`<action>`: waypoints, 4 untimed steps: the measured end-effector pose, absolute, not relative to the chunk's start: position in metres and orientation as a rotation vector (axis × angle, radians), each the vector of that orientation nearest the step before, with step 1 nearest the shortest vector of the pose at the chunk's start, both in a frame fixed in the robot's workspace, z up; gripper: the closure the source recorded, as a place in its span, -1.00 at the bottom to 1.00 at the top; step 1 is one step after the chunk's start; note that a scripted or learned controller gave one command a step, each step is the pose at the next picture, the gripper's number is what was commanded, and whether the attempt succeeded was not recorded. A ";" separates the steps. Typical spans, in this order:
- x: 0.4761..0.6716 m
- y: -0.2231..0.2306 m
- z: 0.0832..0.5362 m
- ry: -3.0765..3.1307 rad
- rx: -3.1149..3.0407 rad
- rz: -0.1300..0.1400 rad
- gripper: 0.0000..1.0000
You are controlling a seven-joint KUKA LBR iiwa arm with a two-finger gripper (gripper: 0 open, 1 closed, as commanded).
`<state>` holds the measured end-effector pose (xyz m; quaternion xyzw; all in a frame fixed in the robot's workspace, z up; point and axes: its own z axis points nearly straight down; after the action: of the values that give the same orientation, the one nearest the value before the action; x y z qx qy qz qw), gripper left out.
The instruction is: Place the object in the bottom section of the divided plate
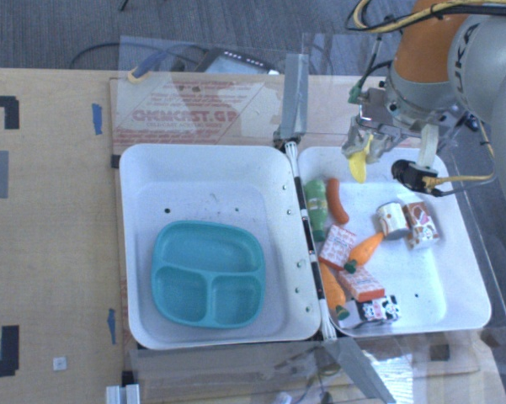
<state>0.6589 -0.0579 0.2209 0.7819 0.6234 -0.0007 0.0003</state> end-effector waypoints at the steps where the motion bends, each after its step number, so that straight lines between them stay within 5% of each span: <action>1: 0.644 0.002 0.221 2.140 2.303 -0.001 1.00; 2: 0.644 0.002 0.221 2.139 2.302 -0.001 -1.00; 3: 0.644 0.002 0.232 2.138 2.303 0.002 1.00; 4: 0.652 0.072 0.185 2.317 2.123 0.000 1.00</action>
<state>0.6518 0.0723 0.1854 0.6755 0.7373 -0.0001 -0.0005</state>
